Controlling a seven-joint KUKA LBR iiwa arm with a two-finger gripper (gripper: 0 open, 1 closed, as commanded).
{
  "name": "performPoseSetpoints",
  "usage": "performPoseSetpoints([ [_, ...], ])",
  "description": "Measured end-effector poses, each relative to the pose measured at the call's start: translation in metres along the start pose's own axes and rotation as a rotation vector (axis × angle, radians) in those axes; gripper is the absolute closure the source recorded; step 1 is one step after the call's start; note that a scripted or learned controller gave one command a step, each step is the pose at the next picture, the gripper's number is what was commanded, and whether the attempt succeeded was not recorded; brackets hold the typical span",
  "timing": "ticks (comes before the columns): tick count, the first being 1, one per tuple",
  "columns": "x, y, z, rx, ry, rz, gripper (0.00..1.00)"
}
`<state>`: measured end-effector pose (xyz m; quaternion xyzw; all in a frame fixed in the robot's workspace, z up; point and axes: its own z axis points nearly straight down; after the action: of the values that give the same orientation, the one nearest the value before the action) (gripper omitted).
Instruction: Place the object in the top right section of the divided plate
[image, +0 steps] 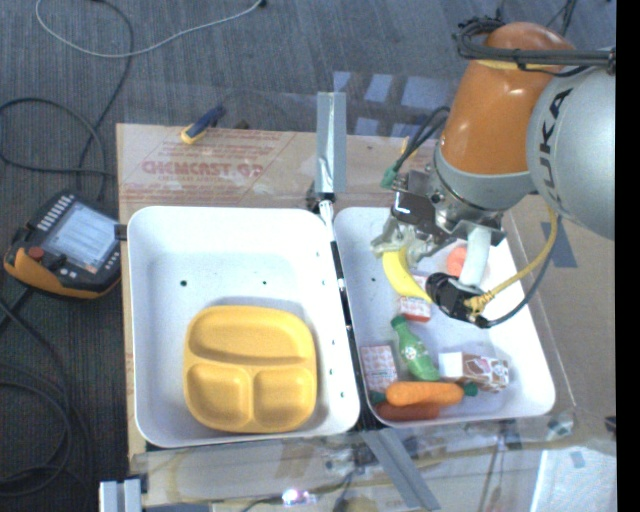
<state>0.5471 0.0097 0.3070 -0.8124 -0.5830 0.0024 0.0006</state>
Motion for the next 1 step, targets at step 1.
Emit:
performPoseSetpoints([
  [1,0.0615,-0.0772,0.0533,0.002,0.0,-0.316,1.0],
])
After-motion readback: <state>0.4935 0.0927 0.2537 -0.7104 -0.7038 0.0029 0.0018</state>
